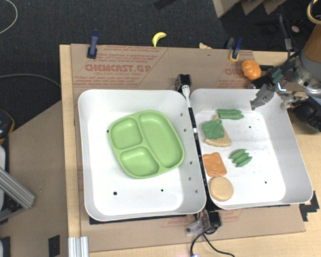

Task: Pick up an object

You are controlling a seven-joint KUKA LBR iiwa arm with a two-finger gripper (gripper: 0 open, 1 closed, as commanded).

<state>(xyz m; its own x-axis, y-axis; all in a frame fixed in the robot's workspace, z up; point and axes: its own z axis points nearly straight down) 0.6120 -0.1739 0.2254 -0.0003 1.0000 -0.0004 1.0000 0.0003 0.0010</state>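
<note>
Gripper (263, 96) poised over the right bin's (289, 159) far corner

We see nothing between its fingers, and we cannot tell how far apart they stand; the toy food lies in that bin: a green pod (229, 114), leafy cookie (215, 133), small greens (239, 157), orange square (214, 164) and tan round (221, 188)

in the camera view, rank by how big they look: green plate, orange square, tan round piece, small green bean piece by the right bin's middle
1. Green plate, by far the largest.
2. Orange square and tan round piece: they look about alike, so I won't rank them.
3. Green bean piece, smallest.
</note>
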